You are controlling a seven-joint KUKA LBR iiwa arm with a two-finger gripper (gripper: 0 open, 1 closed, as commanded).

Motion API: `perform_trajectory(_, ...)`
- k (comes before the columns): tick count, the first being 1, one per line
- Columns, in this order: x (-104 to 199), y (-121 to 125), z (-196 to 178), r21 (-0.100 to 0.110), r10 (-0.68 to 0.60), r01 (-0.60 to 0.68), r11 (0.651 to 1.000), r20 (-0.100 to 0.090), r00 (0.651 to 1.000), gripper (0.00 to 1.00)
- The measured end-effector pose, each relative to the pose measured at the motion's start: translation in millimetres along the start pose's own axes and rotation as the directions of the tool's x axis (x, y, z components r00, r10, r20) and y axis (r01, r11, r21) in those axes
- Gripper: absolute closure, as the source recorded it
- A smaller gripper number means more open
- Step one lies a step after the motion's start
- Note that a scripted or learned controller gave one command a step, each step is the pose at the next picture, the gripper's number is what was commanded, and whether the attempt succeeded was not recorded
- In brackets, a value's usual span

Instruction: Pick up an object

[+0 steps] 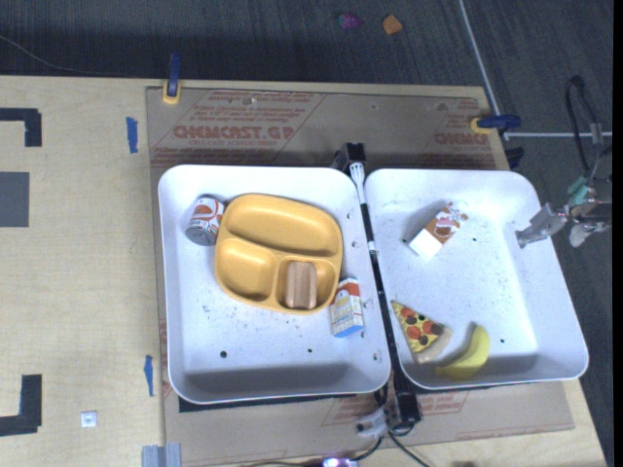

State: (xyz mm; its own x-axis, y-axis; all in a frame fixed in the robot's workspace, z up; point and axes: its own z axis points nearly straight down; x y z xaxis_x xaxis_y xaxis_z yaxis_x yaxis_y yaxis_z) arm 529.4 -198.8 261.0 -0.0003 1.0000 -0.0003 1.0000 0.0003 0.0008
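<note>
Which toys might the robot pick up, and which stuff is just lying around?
Might pick up: banana, pizza slice, small carton, yellow tray, can, juice box.

Just lying around: blue clamps, brown board, bits on the floor.

A dark grey carpeted floor stretches across the far side, with two small scraps, one purple and one orange, lying on it. Nearer stands a pale wooden bench marked with black tape shapes and blue tape tabs. A brown printed board lies on it, held by clamps. Light is even and soft.
</note>
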Motion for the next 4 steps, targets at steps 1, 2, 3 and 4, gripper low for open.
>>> perform_trajectory(1,37.9,3.4,163.3,0.0,-0.001,0.001,1.0,0.0,1.0,0.0)
perform_trajectory(2,82.5,-46.2,172.0,-0.016,0.001,-0.001,1.0,0.007,1.0,0.0)
perform_trajectory(3,101.7,-46.1,172.1,-0.016,0.004,-0.004,1.0,0.011,1.0,0.0)
perform_trajectory(4,98.8,-43.9,160.4,-0.027,0.008,-0.008,1.0,0.018,1.0,1.0)
